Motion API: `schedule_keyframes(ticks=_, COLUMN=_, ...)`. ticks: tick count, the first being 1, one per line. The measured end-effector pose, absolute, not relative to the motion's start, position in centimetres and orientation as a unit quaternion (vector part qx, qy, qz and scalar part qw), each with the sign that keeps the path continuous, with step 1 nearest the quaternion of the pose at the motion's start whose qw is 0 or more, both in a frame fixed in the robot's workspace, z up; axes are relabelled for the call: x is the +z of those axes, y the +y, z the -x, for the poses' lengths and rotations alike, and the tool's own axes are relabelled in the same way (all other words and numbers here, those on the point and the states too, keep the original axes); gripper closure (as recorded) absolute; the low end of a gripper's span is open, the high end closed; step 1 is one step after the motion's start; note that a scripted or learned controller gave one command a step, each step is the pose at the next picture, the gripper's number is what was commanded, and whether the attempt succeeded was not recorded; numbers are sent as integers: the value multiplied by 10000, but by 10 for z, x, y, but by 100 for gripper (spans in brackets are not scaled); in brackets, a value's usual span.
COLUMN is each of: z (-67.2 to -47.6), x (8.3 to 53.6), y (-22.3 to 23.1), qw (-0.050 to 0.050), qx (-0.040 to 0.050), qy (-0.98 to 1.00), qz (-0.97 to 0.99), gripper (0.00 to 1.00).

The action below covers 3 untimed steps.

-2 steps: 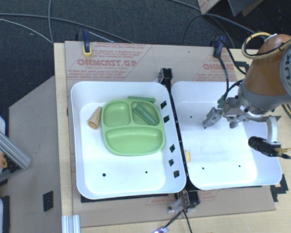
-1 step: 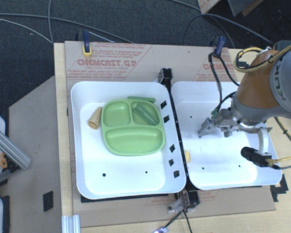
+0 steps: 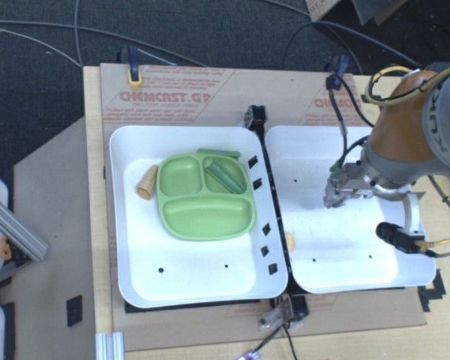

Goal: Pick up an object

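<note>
A green divided plate [image 3: 206, 198] lies in the left bin [image 3: 135, 261]. A dark green flat piece [image 3: 225, 174] rests in the plate's upper right compartment. A tan cone [image 3: 146, 182] lies on the bin floor, touching the plate's left rim. A small yellow bit [image 3: 289, 241] sits at the left edge of the right bin [image 3: 337, 265], by the divider. My gripper [image 3: 334, 196] hangs low over the middle of the right bin, pointing down at bare white floor. It is well apart from the yellow bit and from everything in the left bin.
The grey arm with its orange band [image 3: 405, 118] covers the right bin's far right side. A black fitting with a cable [image 3: 399, 237] sticks out below the wrist. Black clips [image 3: 266, 231] line the ridge between the bins. Cables run across the dark floor behind the bench.
</note>
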<state>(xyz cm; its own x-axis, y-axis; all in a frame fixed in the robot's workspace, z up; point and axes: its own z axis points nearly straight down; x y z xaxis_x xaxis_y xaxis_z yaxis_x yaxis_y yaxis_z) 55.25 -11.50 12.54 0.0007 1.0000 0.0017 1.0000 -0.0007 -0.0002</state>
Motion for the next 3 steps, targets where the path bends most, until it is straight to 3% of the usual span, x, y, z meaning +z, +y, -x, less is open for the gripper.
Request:
schedule_keyframes(ticks=2, z=-571, x=232, y=-116, qw=-34, qx=-23, qy=-7075, qz=7067, gripper=100)
schedule_keyframes(ticks=3, z=-564, x=283, y=-120, qw=-30, qx=-20, qy=-7073, qz=7069, gripper=100)
